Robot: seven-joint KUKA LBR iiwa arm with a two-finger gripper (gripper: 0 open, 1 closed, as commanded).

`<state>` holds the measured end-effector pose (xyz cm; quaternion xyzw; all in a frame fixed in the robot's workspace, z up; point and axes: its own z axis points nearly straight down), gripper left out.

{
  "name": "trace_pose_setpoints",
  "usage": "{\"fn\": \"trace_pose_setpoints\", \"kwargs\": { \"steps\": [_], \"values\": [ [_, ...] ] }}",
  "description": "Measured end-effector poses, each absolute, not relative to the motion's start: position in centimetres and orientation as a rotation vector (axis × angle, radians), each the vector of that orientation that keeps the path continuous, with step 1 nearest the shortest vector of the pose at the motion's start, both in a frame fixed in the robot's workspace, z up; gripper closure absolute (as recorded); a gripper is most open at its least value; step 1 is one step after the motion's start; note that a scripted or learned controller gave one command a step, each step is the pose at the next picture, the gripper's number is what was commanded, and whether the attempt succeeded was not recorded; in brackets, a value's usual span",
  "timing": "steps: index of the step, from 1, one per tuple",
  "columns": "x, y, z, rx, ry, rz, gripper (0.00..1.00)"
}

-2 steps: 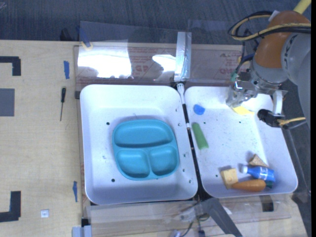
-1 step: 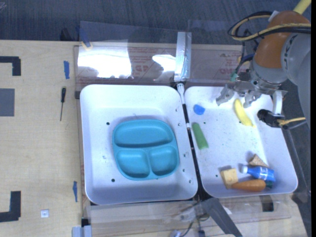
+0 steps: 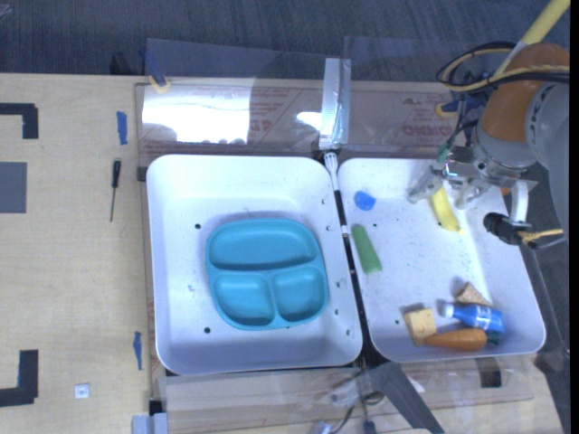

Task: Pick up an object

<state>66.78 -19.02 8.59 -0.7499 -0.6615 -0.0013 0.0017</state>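
Two white bins sit side by side on your bench point(image 3: 63, 269); the left bin point(image 3: 172, 242) carries a blue divided tray point(image 3: 265, 272), and the right bin point(image 3: 507, 269) carries the loose things. Much of the arm point(image 3: 529, 107) is cut off at the right edge, so you see just its orange band and grey wrist; the gripper point(image 3: 445, 188) hangs over the far right part of the right bin, and its metal parts blur together there; you cannot tell from this view how far the jaws stand apart, nor whether they have hold of anything. A yellow piece point(image 3: 444, 209) lies right at the jaws, its upper end hidden under them; its long axis runs from far to near, tilted slightly to the right at the near end; whether it is touched you cannot make out. A green stick point(image 3: 366, 248) lies near the divider between the bins, long axis also far to near; a small blue cap point(image 3: 364, 201) sits just beyond it. In the near right corner a cluster crowds together: a tan block point(image 3: 418, 323), an orange carrot-like piece point(image 3: 455, 339), a blue and white tube point(image 3: 472, 315) and a small brown wedge point(image 3: 470, 292), touching or overlapping so their outlines are hard to separate. Open floor lies in the middle of the right bin, between the green stick and the yellow piece.
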Motion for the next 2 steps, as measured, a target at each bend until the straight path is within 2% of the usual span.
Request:
{"fn": "trace_pose_setpoints", "kwargs": {
  "steps": [1,2],
  "values": [
    [67.0,-19.0,9.9,-2.357,-2.084,-0.006,1.00],
    [67.1,-13.8,19.6,-2.417,-2.020,-0.015,1.00]
  ]
}}
